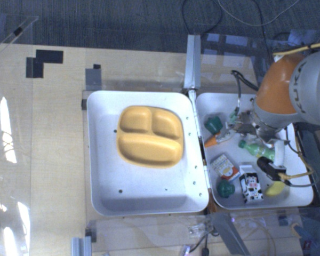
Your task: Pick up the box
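My arm (293,89) reached in from the right, orange band uppermost, bent down over the far part of the right bin (304,199). My claw (245,126) hung just above the bin floor; I could not tell how it was set or whether it touched anything. The box (224,166) lay flat nearer, apart from it. The left bin (104,196) carried a yellow tray (149,136).

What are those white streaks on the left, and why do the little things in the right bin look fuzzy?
In the camera view, the streaks are glare on a clear sheet over the bench; the small items, like the box in the right bin, are slightly soft, so their labels cannot be read.
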`<state>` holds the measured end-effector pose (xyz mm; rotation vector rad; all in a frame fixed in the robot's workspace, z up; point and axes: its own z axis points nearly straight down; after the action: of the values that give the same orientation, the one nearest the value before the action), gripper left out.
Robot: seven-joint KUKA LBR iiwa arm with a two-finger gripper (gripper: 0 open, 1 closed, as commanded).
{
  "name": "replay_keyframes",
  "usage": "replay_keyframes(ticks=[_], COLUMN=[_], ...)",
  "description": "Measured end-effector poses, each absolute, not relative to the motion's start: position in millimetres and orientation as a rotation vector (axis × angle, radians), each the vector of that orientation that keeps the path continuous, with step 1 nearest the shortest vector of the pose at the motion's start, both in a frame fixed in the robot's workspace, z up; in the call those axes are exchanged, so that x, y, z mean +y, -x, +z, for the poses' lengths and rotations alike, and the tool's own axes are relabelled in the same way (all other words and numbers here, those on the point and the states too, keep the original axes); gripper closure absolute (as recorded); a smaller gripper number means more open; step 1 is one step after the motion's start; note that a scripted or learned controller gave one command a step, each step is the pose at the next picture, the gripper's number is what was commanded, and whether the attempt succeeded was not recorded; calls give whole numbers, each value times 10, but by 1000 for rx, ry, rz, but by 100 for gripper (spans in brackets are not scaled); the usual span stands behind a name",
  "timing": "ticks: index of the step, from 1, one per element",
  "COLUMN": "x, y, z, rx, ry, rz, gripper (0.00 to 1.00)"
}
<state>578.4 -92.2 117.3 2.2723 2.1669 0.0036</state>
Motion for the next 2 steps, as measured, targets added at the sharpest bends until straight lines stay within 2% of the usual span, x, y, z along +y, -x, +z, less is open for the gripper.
replay_keyframes(ticks=[1, 2], x=[-853, -846], y=[-5288, -5317], z=[890, 1013], rx=[2145, 2143], ry=[-2286, -2281], rz=[14, 24], gripper=[0, 100])
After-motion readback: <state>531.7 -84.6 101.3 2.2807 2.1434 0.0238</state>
